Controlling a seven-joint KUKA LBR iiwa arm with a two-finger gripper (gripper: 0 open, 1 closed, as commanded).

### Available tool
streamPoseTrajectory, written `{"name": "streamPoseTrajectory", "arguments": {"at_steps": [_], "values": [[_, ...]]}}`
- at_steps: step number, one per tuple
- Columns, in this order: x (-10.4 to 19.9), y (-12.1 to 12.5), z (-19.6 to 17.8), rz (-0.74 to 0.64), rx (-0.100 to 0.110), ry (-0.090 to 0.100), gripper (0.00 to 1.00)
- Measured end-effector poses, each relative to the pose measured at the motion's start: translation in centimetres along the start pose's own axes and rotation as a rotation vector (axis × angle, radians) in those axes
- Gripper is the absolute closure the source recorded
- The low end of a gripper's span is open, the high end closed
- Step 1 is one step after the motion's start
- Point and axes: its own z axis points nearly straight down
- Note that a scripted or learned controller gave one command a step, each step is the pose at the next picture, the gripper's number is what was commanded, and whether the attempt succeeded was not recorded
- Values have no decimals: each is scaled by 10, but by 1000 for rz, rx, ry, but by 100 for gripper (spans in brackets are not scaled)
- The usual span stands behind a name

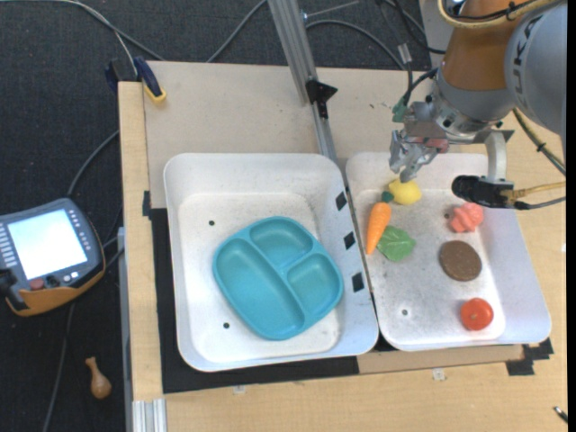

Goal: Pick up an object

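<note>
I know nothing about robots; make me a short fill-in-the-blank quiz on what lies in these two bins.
1. The turquoise divided plastic plate lies in the ____ bin.
2. The gripper hangs just above the small ____ toy fruit.
3. The orange toy carrot touches a leafy ____ toy vegetable.

Missing words: left; yellow; green

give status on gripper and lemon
Gripper just above lemon, right bin. Lemon not gripped. Carrot close beside it.

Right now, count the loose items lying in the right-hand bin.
6: yellow piece under the gripper, carrot, green piece, pink piece, brown disc, red tomato. The arm may hide more.
</note>
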Motion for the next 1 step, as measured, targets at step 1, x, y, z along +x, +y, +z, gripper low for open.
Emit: {"name": "streamPoseTrajectory", "arguments": {"at_steps": [1], "values": [[59, -1, 11, 0, 3, 1, 100]]}}
